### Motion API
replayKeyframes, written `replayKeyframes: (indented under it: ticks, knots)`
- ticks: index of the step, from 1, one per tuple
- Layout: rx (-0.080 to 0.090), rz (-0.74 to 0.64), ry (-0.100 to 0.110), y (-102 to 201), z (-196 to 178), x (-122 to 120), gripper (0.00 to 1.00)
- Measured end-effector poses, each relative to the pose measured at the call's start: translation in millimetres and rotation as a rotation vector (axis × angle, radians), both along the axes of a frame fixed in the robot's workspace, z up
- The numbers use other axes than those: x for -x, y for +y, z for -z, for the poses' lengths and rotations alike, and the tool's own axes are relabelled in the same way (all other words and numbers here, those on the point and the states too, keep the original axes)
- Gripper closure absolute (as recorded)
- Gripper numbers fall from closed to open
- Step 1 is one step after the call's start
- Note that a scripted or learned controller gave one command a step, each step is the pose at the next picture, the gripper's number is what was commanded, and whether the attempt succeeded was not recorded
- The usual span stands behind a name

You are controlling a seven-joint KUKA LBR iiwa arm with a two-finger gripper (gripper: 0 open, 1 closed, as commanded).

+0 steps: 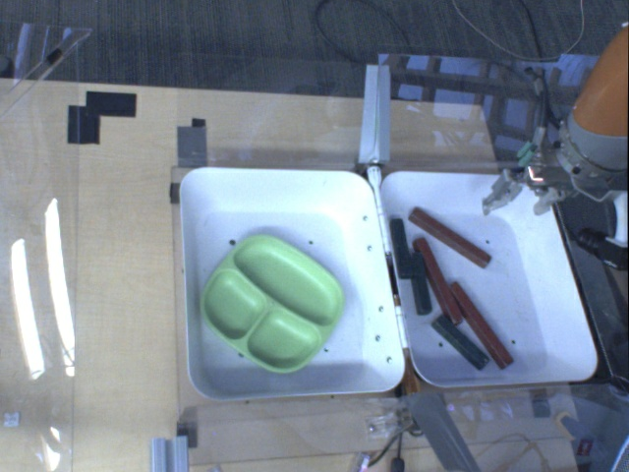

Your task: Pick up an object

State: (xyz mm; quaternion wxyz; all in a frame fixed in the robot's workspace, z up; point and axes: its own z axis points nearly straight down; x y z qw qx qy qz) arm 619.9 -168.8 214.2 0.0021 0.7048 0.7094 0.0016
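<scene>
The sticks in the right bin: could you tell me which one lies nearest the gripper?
The reddish-brown stick at the top of the right bin, lying slantwise by itself. The other sticks cluster lower, farther from the gripper.

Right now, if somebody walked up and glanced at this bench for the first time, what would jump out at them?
The bright green divided plate would catch the eye first, lying alone in the left bin. Next come the reddish-brown and dark sticks scattered lengthwise in the right bin. Last, the end effector hangs over that bin's far right corner, fingers spread, with nothing between them.
</scene>
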Motion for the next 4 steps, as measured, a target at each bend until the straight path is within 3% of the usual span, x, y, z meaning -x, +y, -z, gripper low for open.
replayKeyframes:
  ticks: [1, 2, 3, 4]
  knots:
    - [0.006, -0.11, -0.018, -10.8, 109.0, -7.9, 0.0]
    - [0.011, -0.203, -0.028, 41.5, 114.9, 14.2, 0.0]
    - [0.023, -0.305, -0.029, 61.5, 116.8, 68.2, 0.0]
    - [0.015, -0.31, -0.026, 65.5, 106.0, 67.2, 1.0]
